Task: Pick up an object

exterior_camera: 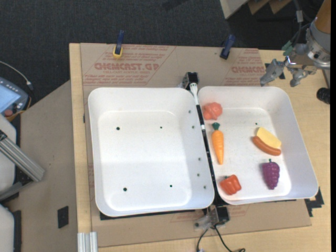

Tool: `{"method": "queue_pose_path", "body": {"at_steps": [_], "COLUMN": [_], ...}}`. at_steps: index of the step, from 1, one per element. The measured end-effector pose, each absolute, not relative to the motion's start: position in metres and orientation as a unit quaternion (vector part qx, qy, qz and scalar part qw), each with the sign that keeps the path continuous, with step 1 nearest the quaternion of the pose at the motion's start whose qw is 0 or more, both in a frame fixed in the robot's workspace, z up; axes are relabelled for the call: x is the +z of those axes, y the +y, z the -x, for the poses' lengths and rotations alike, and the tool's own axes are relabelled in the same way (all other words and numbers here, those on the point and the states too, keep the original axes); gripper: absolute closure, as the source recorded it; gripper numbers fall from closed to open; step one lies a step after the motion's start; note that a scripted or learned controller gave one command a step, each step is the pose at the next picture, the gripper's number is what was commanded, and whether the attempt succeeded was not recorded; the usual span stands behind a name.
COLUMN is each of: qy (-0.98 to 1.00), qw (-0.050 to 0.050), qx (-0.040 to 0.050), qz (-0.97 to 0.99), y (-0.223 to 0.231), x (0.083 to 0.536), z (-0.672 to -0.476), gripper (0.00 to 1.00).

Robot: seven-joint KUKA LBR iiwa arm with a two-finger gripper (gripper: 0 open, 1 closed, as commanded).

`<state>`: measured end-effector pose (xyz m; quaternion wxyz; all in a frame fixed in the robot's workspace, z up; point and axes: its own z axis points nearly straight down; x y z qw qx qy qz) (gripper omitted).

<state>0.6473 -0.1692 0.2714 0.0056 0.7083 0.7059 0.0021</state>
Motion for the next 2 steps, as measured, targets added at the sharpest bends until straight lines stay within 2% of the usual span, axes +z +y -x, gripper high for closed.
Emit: {"method": "queue_pose_path", "body": {"at_steps": [1, 2], "qy": [0.707, 0.708], "qw": [0.006, 0.004], "qx": [0.0023, 0.0006], "qz": [-0.708, -0.707], "y": [-0.1961, -0.1941], "x": [0.3467, 0.3518], "z": [-0.6681, -0.6675], "gripper": [0.0, 1.0]}}
